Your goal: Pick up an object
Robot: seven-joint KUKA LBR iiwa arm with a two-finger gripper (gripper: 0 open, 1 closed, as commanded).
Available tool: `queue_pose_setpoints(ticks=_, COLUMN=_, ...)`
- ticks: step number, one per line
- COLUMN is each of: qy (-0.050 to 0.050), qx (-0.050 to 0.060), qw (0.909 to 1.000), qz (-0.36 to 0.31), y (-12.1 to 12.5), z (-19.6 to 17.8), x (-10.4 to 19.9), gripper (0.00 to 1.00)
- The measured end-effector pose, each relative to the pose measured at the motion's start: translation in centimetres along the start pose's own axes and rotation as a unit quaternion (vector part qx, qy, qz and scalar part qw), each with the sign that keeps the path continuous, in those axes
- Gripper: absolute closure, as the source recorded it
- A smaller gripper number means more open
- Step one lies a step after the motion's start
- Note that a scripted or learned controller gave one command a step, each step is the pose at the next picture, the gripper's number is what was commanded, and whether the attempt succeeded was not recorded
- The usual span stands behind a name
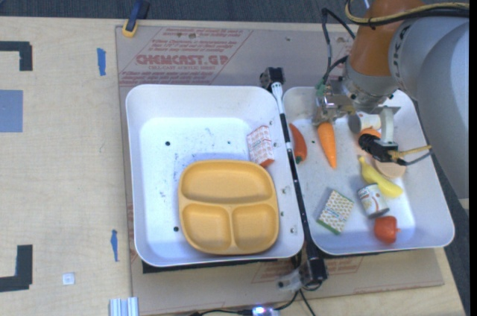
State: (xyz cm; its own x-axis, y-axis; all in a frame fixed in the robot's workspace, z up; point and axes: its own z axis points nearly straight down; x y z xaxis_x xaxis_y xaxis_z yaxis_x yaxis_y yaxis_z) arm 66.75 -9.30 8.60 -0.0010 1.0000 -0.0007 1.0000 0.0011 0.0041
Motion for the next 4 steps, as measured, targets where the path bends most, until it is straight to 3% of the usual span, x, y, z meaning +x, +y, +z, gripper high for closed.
queue_pose_setpoints(ticks=2, qy=0.000, qx=0.001, qw=1.0000, qz=0.000, y=-1.8, z=-0.1, x=0.0, gripper=1.00)
queue_pose_setpoints(ticks=3, qy=0.000, qx=0.000, qw=1.0000, qz=0.000, y=0.0, z=0.0, x=0.1, gripper=1.00)
queue_pose_setpoints(ticks=4, qy=0.000, qx=0.000, qw=1.0000, qz=0.000, y=0.0, z=0.0, x=0.1, gripper=1.00)
